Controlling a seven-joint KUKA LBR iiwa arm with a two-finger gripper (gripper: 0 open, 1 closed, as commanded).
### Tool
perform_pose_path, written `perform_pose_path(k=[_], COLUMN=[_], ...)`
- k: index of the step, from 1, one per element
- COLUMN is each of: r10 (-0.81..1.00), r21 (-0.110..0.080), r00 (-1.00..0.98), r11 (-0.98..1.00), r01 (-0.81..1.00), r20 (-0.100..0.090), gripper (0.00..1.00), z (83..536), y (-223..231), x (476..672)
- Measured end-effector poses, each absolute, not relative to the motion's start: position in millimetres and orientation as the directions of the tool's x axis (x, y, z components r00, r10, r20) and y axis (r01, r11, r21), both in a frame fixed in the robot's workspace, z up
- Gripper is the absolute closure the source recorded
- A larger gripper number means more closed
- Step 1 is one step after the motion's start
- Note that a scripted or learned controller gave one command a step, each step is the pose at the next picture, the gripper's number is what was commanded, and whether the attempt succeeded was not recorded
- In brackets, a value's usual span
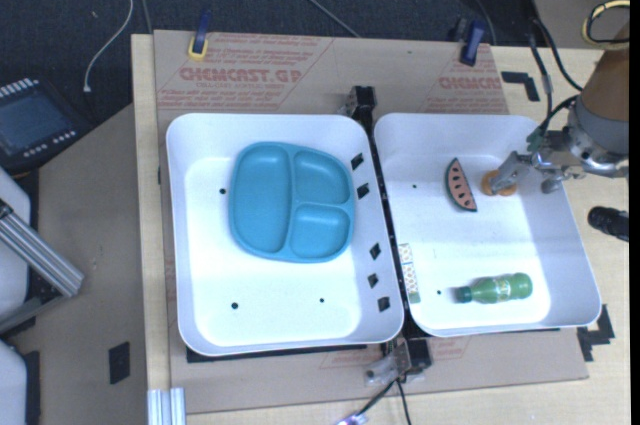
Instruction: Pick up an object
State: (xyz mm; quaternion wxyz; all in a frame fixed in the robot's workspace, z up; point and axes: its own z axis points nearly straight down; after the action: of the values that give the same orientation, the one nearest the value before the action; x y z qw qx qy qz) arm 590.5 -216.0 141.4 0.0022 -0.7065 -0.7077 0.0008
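- Two shallow white plastic bins lie side by side on the brown cardboard-covered desk (300, 53): the left bin (200, 313) and the right bin (560, 303).
- In the left bin rests a light blue plastic plate with three compartments (292, 201).
- The right bin holds a slice-shaped toy watermelon with red flesh and dark rind (461, 184), a small round orange object (499, 183) and a green plastic bottle lying on its side (497, 289) near the front wall.
- The end effector (520, 171) hangs over the upper right part of the right bin, just beside the orange object; I cannot tell if it is released or clenched.
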Motion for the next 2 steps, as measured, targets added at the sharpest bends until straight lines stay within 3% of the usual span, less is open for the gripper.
perform_pose_path(k=[1, 2], r10=[1.0, 1.0], r21=[-0.005, 0.001], r00=[-0.001, -0.002], r11=[0.001, 0.002], r01=[1.0, 1.0], r20=[0.004, 0.002], gripper=[0.0, 1.0], z=[89, 103], y=[-214, -215], x=[590.2, 591.9])
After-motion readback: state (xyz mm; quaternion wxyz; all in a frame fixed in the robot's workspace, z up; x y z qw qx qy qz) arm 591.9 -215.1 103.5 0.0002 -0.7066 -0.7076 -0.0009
